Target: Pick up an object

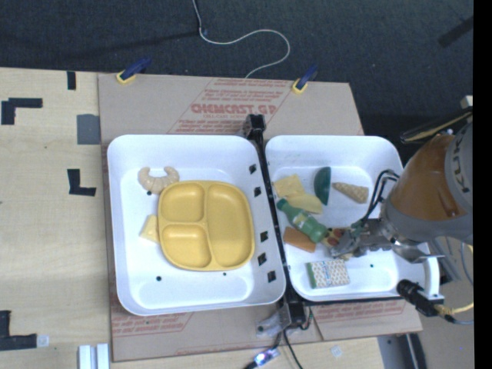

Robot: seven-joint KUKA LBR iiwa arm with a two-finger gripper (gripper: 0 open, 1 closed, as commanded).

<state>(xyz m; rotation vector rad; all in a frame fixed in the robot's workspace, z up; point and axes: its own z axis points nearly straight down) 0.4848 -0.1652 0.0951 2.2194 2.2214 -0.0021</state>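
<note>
Two shallow white bins sit side by side on a sheet of brown cardboard (231,106) in the middle of the frame. The left bin (123,229) holds a yellow divided plate (206,225) near its centre. A pale curved piece (156,178) lies just beside the plate's upper left corner, and a small yellow wedge (149,227) pokes out from under the plate's left edge.

The right bin (384,156) holds a cluster of small objects. A dark green cone-like piece (322,183) stands toward the upper middle, with a tan cone (350,191) just to its right. A yellow chunk (296,193) lies left of them, a green bottle (304,221) runs diagonally below it, and an orange piece (299,240) sits under the bottle's lower end. A speckled flat packet (329,273) lies near the bin's lower edge.

The arm enters from the right of the frame, its orange band (421,183) over the bin's right wall. The gripper (344,244) is low in the right bin, just right of the bottle and orange piece and above the packet. It looks dark and blurred there, so I cannot tell whether it is spread or closed, or whether anything is in it.
</note>
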